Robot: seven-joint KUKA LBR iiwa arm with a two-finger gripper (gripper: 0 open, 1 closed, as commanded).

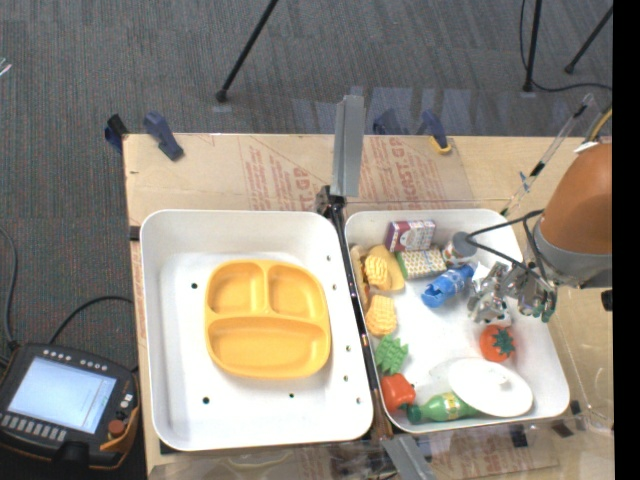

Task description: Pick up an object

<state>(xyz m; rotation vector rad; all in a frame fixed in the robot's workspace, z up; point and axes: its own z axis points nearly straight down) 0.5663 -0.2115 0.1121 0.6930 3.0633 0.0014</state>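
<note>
Arm's gripper (pixel 505 298) low in right bin (pixel 555 368), just above tomato (pixel 497 343), blue bottle (pixel 446 286) to left. Reach step; jaws' state, can't tell. Next: drop squarely, close.

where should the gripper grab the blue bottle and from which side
Grip the blue bottle across its narrow body at mid-length, coming straight down from above. It lies on its side in the right bin, slanted, so the long body offers two parallel sides to close on. White floor shows along both sides, though the box sits close above it. The gripper hovers just to its right.
</note>
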